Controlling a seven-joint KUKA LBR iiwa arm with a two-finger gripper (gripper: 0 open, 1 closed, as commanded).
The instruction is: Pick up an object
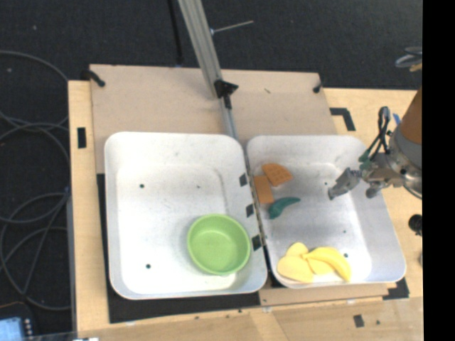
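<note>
Gripper (348,182) hovers at the right bin's (384,226) right edge, finger spread unreadable, while the soft, light-looking yellow bananas (314,263) near its front edge invite a mid-body pinch.

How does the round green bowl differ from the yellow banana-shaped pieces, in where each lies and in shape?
The round green bowl lies in the left white bin; the yellow banana-shaped pieces lie in the right white bin. The bowl is one hollow, open-topped dish; the yellow pieces are solid, curved and clustered. Both rest near their bins' front edges.
</note>
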